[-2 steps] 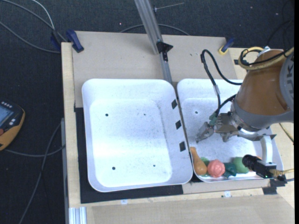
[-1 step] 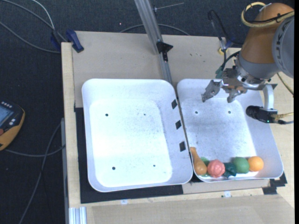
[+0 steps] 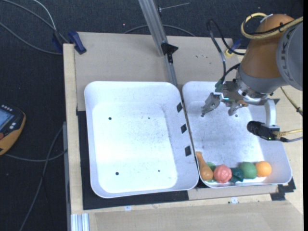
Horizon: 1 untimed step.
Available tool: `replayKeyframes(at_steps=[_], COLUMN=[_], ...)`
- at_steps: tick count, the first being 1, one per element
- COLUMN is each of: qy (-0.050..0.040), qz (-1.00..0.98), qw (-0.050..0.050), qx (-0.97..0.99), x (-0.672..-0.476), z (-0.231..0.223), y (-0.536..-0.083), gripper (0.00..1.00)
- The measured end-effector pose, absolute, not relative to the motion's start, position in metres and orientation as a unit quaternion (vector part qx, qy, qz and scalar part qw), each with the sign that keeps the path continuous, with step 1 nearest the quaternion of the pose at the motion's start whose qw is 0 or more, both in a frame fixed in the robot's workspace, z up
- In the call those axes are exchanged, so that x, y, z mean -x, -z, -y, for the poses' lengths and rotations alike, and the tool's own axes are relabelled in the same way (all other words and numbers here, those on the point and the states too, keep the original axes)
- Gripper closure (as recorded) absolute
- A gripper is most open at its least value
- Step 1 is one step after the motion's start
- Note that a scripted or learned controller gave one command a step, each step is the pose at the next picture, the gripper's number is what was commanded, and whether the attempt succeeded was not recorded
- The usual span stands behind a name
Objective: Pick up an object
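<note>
Toy fruits lie in a row along the right bin's near wall, well below the gripper, which hangs spread and empty over the bin's far half; the orange ball lies furthest right.

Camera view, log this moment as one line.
tool open, above right bin | toys along near edge: pink ball, orange ball
</note>
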State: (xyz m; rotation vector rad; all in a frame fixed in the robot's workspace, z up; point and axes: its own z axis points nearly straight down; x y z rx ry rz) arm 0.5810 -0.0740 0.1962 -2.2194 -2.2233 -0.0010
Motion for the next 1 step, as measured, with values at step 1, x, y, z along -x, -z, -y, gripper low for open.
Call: replayKeyframes(at_steps=[1], qy=[-0.0010], qz=[0.706], qw=[0.001], qx=[0.708], x=[-0.5246], z=[0.0883], y=[-0.0858], gripper=[0.00])
